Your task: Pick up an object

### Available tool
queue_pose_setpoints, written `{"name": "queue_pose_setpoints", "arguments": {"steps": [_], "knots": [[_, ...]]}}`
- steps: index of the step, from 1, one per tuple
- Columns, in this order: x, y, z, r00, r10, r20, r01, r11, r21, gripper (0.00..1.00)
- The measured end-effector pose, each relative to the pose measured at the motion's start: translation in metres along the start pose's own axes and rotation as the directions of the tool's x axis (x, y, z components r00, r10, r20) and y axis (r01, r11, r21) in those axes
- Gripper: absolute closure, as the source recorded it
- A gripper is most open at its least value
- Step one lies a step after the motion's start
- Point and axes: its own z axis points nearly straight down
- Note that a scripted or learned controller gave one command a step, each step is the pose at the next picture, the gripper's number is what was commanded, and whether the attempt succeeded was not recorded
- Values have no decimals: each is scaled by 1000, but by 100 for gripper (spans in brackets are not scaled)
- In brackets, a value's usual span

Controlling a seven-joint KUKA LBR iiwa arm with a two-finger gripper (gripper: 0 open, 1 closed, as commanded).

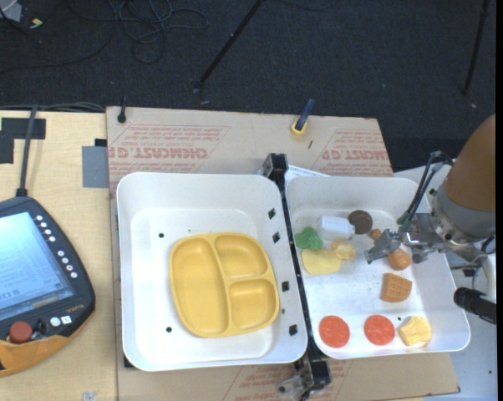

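Yellow plastic tray (225, 284), three compartments, smooth and glossy, sits in left bin (143, 224). Right bin (452, 328) holds small toy food: green leafy piece (308, 240), pale yellow lump (321, 263), brown round piece (361, 220), white block (335, 224), orange ridged chunk (395, 287), two flat red discs (334, 331) (379, 330), yellow wedge (415, 331). Gripper (383, 247) low over the right bin's middle, dark fingers pointing left; small orange ball (399, 260) just beside it, round, no clear long axis. Can't tell finger state or contact, too small and dark. Arm cut off at right edge.
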Motion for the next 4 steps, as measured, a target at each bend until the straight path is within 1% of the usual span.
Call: {"name": "queue_pose_setpoints", "arguments": {"steps": [1,2,3,4], "knots": [[-1,0,-10,1000,2,-1,-2,1000,1,100],[14,-36,-119,1000,0,1,0,1000,-9,100],[66,-50,-134,1000,-4,-2,4,1000,-1,100],[-7,-49,-231,1000,5,6,-5,1000,-11,100]]}}
